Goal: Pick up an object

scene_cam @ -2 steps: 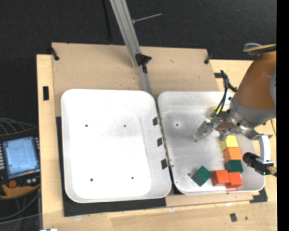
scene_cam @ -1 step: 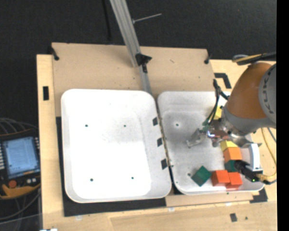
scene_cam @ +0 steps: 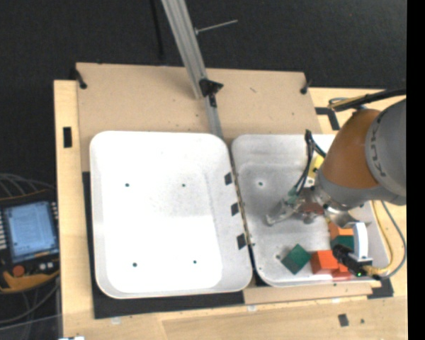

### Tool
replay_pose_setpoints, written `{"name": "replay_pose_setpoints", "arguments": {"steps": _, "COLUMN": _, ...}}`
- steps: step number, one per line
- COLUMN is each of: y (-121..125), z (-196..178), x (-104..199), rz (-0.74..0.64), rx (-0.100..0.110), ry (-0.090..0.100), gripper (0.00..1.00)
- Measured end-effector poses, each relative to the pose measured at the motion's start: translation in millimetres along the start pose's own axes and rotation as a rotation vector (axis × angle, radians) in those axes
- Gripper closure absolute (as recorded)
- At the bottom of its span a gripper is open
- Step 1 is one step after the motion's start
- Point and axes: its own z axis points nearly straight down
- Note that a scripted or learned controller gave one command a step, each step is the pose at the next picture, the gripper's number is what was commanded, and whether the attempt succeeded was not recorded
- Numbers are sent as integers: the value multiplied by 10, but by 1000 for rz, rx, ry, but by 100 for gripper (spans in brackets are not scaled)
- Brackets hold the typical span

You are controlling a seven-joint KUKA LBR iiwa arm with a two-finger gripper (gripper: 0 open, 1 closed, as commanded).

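Hovering right of centre, the gripper (scene_cam: 289,211), finger state indiscernible, could miss the green block (scene_cam: 295,258) below it.

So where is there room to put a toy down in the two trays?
The left tray shows a bare white floor from wall to wall, so there is plenty of room. The right tray has a bare patch at its far left part. Its near right corner is crowded: the green block, the orange block and the arm above.
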Motion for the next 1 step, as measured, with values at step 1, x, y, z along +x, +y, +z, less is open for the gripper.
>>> {"name": "replay_pose_setpoints", "arguments": {"steps": 1, "y": 15, "z": -131, "x": -6, "rz": 7, "rx": -4, "ry": 2, "gripper": 100}}
